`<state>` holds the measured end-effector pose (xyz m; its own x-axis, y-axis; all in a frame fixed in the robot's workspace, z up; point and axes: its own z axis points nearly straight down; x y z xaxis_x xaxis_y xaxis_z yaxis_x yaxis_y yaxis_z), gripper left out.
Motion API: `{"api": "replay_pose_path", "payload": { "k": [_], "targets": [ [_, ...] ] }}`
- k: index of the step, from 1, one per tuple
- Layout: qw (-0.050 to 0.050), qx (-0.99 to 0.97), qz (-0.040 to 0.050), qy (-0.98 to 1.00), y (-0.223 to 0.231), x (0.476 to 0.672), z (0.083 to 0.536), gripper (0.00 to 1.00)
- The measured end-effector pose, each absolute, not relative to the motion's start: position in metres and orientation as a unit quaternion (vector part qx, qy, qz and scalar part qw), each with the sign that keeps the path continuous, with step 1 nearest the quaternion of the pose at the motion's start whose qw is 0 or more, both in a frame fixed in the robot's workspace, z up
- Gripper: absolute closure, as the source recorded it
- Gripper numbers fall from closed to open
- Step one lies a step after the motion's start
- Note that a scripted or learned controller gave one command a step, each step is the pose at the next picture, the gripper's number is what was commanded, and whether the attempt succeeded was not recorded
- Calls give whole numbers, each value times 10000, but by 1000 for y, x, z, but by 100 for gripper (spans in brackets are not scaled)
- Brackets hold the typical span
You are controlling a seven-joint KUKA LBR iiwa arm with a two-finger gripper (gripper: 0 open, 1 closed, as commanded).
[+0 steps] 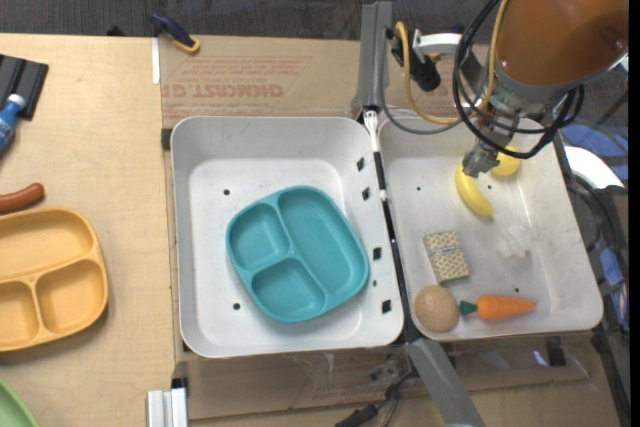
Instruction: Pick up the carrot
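Right bin, near edge: carrot, orange with a green stub end, lying flat and roughly parallel to the front wall, stub pointing toward the egg. Nothing rests on it; nothing grips it.

Same bin, just beside the carrot's stub end: brown egg, close enough to crowd a grasp from that side.

Same bin, behind the egg: small tan sponge-like block, apart from the carrot.

Same bin, middle to far part: yellow banana, with the gripper right over its far end, well apart from the carrot. Whether the fingers are spread or closed cannot be told; they are small and lost against the banana and cables.

Left bin: teal divided plate, three compartments.

Desk, far left: yellow divided tray.

Step in hand, as judged: approach, not yet grasp. The arm sits at the far part of the right bin, over the wrong item.

Next move calls for: travel toward the near edge of the bin, alignment across the carrot's narrow width near mid-body, fingers set clear of the egg and the front wall, then descent.
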<state>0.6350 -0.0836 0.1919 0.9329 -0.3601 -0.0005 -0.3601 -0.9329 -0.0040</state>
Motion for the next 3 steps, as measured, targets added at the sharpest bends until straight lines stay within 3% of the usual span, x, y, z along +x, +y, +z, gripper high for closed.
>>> {"api": "replay_pose_path", "payload": {
  "k": [1, 2, 3],
  "targets": [
    [30, -9949, -2, 1005, -99, 595, 267, 100],
    [30, -9950, 17, 1001, -57, 643, 190, 100],
    [28, -9871, 9, 1604, -90, 590, 263, 100]
  ]
}}
